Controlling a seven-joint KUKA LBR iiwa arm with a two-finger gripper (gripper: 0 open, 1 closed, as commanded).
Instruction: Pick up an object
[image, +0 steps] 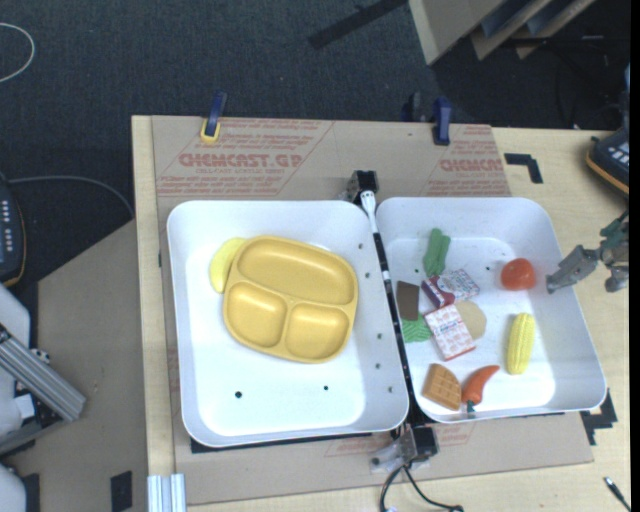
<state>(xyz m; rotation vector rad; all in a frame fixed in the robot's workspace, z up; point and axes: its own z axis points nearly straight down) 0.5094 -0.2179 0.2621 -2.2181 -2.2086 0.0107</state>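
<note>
The desk (300, 150) carries two white bins side by side. The left bin (200, 330) holds a yellow tray (290, 298) with three compartments, lying flat in the upper middle, and a yellow piece (222, 262) shows from under the tray's upper left edge. The right bin (570, 330) holds a scatter of toy food. Near its left wall lies a brown slab (407, 298), with a green pod (436, 250) above it, tilted a little off upright. Beside these sit a small packet (460, 282) with red and white print and a larger white-and-red packet (450, 331), which overlaps a pale round piece (472, 321). Toward the bin's front edge a cracker (441, 386) touches a red chili (479, 380). Further right a yellow corn cob (519, 342) stands nearly upright along the bin floor, and a red tomato (517, 274) sits near the right wall, well apart from the corn. At the far right the gripper (562, 272) hovers just over the bin's right rim, near the tomato; its fingers look spread apart with nothing between them.
</note>
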